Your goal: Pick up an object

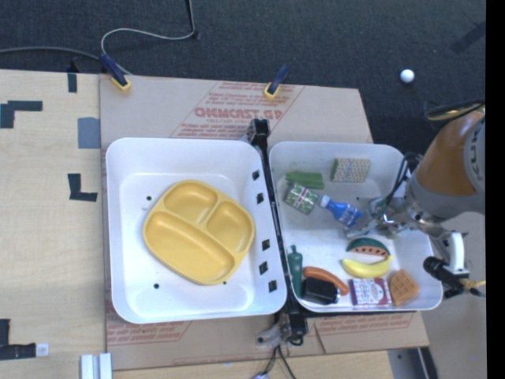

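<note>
Just beside the gripper (377, 218), a small bottle (341, 210) with blue cap and white label is lying tilted; whether the pincer is gripping cannot be told.

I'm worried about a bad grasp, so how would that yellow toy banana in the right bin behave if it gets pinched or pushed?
The curved yellow toy banana looks smooth, so it may slip. Its rounded form could roll or pivot when pushed. It lies against the watermelon slice toy, which would likely shift too.

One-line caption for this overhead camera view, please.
Arm's tool hovers by the watermelon slice in the right bin; yellow tray in left bin.
</note>
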Available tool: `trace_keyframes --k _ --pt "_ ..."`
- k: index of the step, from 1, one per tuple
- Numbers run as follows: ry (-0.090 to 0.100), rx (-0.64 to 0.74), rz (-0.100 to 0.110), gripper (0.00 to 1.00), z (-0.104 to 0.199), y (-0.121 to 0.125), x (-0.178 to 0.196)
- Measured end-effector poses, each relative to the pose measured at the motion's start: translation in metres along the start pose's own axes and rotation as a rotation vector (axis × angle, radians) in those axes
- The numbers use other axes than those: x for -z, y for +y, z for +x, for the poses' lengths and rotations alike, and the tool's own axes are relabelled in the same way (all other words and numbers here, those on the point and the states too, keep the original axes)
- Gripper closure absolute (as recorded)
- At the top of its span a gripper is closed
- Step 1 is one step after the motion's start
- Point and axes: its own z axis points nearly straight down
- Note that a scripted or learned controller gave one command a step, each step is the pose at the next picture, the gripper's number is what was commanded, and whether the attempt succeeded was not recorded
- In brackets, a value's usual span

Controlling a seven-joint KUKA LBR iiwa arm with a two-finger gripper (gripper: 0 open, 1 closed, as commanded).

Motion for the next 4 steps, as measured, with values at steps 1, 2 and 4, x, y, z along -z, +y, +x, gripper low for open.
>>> trace_keyframes --k 1,2,4 --pt "-0.005 0.0 -0.004 1.0 -0.001 0.001 0.01" --pt "-0.003 -0.001 -0.001 1.0 0.025 0.058 0.084" --pt "-0.002 0.0 0.0 1.0 0.133 0.079 0.143"
